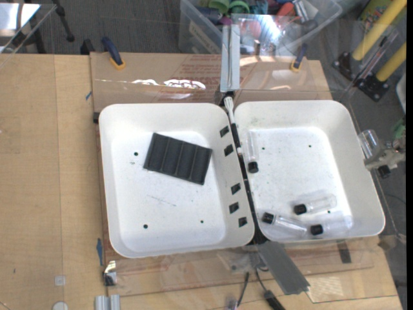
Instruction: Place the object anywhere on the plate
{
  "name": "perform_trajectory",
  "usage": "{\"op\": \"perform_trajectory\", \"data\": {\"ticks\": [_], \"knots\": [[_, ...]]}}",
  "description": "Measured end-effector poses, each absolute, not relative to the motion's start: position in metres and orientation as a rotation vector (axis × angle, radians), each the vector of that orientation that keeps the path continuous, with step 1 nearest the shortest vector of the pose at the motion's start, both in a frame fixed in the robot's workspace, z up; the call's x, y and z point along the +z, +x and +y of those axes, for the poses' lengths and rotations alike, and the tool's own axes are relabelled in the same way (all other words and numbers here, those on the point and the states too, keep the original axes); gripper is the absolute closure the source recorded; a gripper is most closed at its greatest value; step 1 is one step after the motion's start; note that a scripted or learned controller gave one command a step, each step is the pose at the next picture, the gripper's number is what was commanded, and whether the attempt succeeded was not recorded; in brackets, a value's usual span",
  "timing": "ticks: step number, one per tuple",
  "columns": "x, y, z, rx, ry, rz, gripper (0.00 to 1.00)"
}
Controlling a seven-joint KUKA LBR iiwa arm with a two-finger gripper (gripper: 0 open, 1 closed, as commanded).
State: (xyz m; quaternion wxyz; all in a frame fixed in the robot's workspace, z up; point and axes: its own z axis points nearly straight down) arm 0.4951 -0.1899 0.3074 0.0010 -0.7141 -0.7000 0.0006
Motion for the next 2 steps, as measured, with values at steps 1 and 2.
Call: {"op": "perform_trajectory", "data": {"ticks": [1, 2], "knots": [[0.307, 0.495, -0.19, 0.002, -2.242, -2.198, 0.0], [0.244, 0.508, -0.218, 0.0, -1.981, -2.436, 0.0]]}}
